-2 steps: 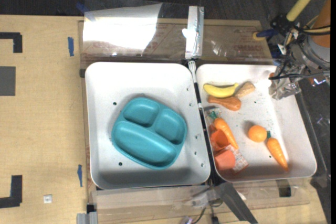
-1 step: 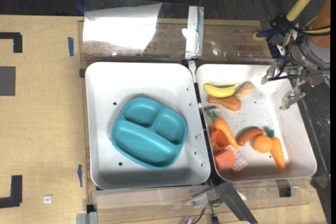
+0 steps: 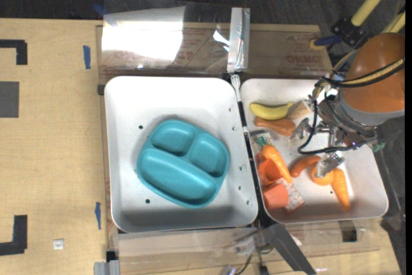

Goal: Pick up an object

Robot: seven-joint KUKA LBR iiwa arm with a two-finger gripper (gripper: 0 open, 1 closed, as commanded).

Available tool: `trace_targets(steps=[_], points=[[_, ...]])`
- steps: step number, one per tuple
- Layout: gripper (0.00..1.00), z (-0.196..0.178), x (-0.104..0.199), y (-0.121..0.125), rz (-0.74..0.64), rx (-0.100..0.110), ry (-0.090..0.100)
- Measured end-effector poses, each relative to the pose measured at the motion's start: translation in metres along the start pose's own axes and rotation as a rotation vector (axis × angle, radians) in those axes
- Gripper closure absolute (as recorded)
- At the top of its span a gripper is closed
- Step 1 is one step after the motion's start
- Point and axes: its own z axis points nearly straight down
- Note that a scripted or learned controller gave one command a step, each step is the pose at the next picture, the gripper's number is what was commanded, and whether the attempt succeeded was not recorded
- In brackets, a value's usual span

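Carrot (image 3: 341,189) just below the hand (image 3: 329,164) in the right bin (image 3: 376,203), hand's grip state apparently indiscernible.

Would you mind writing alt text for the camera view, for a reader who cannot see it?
A grey and orange robot arm reaches from the right into the right bin, its gripper low among orange toy carrots and other small items, with a yellow banana near the bin's far side. The left bin holds a teal divided plate.
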Motion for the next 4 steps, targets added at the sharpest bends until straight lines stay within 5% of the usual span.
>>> trace_targets(steps=[1, 2, 3, 4], points=[[0.00, 0.044, 0.058, 0.001, 0.028, 0.010, -0.008], [0.00, 0.044, 0.043, 0.037, -0.141, 0.013, -0.008], [1.00, 0.031, 0.037, 0.037, -0.145, 0.020, -0.021], [1.00, -0.136, 0.030, 0.027, -0.471, 0.012, -0.005]])
